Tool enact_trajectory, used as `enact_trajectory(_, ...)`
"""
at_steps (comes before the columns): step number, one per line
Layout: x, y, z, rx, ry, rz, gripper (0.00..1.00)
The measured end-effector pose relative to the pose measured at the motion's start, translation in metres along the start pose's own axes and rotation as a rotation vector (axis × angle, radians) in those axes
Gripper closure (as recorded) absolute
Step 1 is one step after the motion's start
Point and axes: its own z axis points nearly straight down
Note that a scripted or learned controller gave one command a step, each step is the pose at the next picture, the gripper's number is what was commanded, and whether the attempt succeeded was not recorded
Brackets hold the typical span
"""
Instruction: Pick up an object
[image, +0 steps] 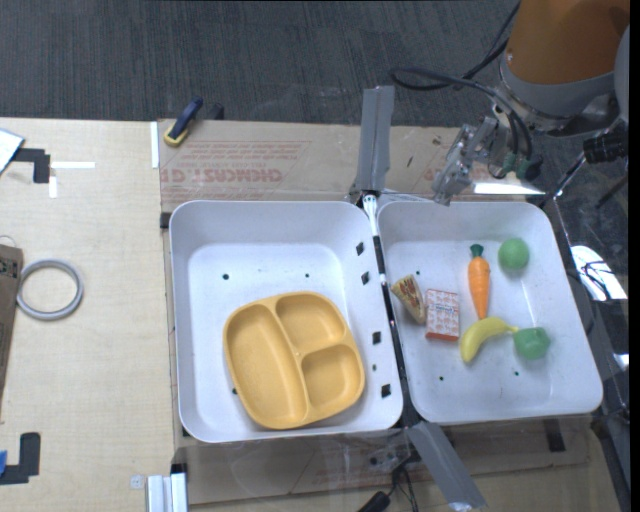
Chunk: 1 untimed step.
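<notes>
The right bin (560, 395) holds several small items: an orange carrot (479, 283), a round green fruit (514, 253), a yellow banana (483, 336), a darker green piece (532, 343), a red and white packet (442, 313) and a brownish wedge (408, 296). My gripper (455, 178) hangs above the back left rim of this bin, away from all of them, with nothing seen in it. The carrot is the closest item, below and to its right.
A yellow divided plate (293, 358) lies in the left bin (200, 250). A grey post (375, 140) stands at the back between the bins. On the bench to the left lie a tape roll (47, 289) and a blue and yellow tool (183, 121).
</notes>
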Motion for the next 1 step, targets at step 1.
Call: enact_trajectory(1,0.0317,-0.0542,-0.1184,0.0,-0.003,-0.252,1.0)
